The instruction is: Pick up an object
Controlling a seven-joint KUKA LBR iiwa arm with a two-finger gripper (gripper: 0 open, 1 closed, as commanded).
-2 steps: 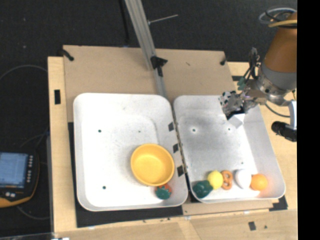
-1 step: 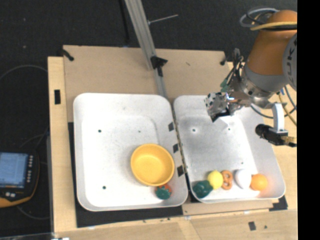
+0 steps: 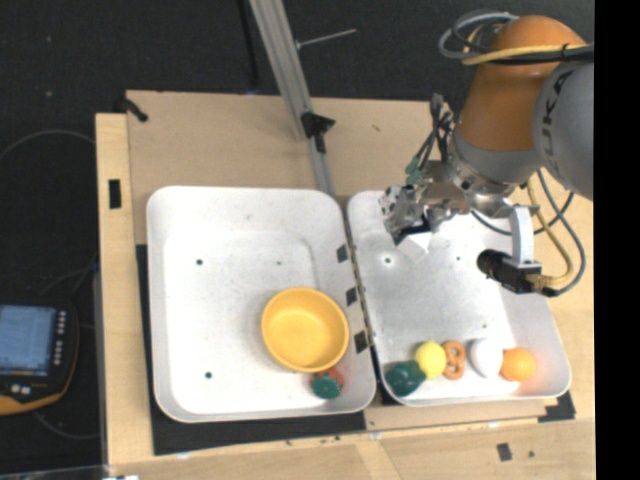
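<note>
Toys [image 3: 460, 360] lie in a row along the bottom of the right bin [image 3: 440, 278], well below the gripper [image 3: 405, 218], which hangs near the bin's top left corner.

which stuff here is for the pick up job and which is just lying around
For the job:
gripper
yellow bowl
green object
yellow ball
orange ball
white object

Just lying about:
handheld controller
metal pole
</note>
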